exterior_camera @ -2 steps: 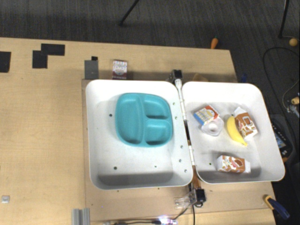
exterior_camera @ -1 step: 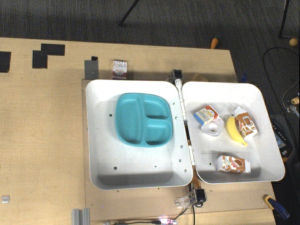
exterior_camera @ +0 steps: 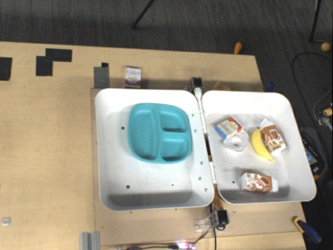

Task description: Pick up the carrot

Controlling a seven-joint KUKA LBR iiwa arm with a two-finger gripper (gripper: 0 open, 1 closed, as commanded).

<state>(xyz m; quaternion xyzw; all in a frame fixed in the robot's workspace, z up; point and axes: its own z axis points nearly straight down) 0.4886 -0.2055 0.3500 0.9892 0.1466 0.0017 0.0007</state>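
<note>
The two bins sit rim to rim at the bench's right end. The left bin holds one teal tray, which lies toward that bin's far side. White floor shows all round the tray, widest along the near wall. The right bin is more crowded. A banana lies near its middle, touching a brown carton on its right. A blue-and-red carton lies toward the left wall, with a clear cup just beside it, between it and the banana. A third carton lies flat, apart from the others, close to the near wall. The far-right corner and the strip along the right wall are bare. Where the carrot lies cannot be told from this view.

The bench is pale wood, bare to the left of the bins. Black patches mark its far-left edge. A grey block and a small patterned box stand just behind the left bin's far rim. A black clamp sits at the far end of the seam between the bins, and another fitting at the near end.

Beyond the bench lies dark carpet, crossed by a thin black stand leg. A small orange thing, too small to identify, rests just past the far edge. Cables trail over the carpet at the right.
</note>
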